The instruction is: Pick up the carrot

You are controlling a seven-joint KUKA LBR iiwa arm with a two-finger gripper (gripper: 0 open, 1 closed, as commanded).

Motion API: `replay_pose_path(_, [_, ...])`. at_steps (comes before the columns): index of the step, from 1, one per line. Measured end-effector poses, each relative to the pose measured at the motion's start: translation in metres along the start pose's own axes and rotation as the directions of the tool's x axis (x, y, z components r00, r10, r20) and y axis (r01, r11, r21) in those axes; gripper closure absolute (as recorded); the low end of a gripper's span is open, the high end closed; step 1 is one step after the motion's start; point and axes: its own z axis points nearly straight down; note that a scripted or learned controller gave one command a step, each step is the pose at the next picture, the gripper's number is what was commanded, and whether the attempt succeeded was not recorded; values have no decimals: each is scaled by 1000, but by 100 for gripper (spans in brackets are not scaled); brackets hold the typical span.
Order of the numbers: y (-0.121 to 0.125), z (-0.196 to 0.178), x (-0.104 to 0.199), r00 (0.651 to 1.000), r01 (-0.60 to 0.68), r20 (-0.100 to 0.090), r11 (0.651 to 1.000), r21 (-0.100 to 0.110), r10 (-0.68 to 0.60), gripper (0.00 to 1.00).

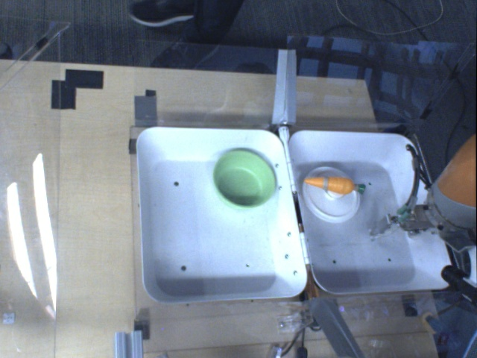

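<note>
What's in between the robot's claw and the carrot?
Just bare white floor of the right bin. In the camera view, the gripper sits to the right of the carrot, which lies on a small white plate.

The grey arm (456,200) with its orange band enters low from the right edge, its gripper (387,224) extended leftward.
</note>
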Motion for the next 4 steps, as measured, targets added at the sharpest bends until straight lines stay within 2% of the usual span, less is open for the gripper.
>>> replay_pose_path(1, [84, -8, 64, 999, 43, -2, 999, 23, -43, 0])
replay_pose_path(2, [168, -109, 77, 997, 82, -4, 997, 12, -82, 0])
replay_pose_path(3, [164, 5, 63, 991, 136, -3, 991, 10, -136, 0])
replay_pose_path(4, [143, 7, 103, 967, 254, 3, 967, -8, -254, 0])
